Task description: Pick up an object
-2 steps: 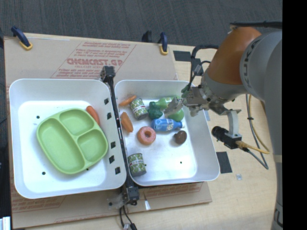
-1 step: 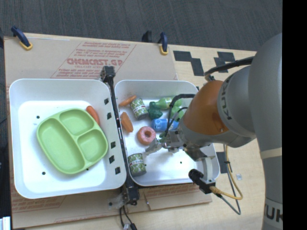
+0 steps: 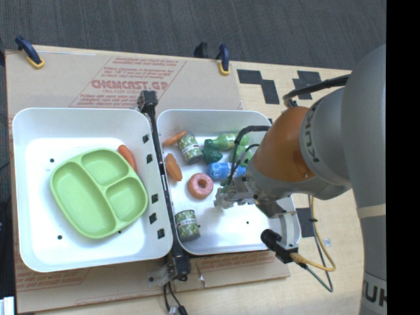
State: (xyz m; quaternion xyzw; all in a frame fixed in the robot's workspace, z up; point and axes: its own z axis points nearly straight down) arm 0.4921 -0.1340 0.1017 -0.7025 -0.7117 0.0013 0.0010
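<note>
**Arm low over the right bin, toys scattered beneath it**

The right bin (image 3: 216, 243) holds the pickable things. Counted: two small cans with green labels, one can (image 3: 190, 147) near the bin's far left and a second can (image 3: 186, 223) lying near the front left; one pink donut (image 3: 200, 186) about mid-bin; one blue toy (image 3: 221, 170) just behind and right of the donut; one dark green toy (image 3: 212, 149) near the far wall, with a lighter green piece (image 3: 227, 140) touching it on the right; and two orange carrots, one carrot (image 3: 172, 167) along the left wall and a smaller carrot (image 3: 174, 138) at the far left corner.

The gripper (image 3: 231, 197) sits just right of the donut and below the blue toy, close to both. Its tip is a blur of grey metal under the orange band (image 3: 283, 153), so whether it is spread or closed, or touching anything, cannot be told. Nothing is visibly held.

The left bin (image 3: 26, 241) carries one light green divided plate (image 3: 98, 192) with three compartments, and one more orange carrot (image 3: 126, 157) touching its far right rim.
</note>
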